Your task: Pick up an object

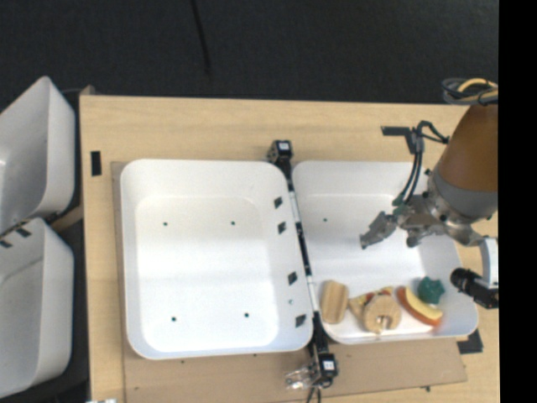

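My gripper (392, 236) hangs over the middle of the right bin (352, 191), its two grey fingers spread and nothing between them, so it is open. Below it, along the bin's near wall, lie a tan wooden block (333, 300), a small tan and red toy (377, 311), a red-and-cream apple slice (417, 307) and a green piece (431, 289). The gripper is well above and apart from all of them; the apple slice and green piece are nearest, just below its right finger.
The left bin (210, 250) lies beside the right one, with a row of black clips (289, 225) along the divider between them. The grey and orange arm (470, 162) comes in from the right over the bin's far right corner.
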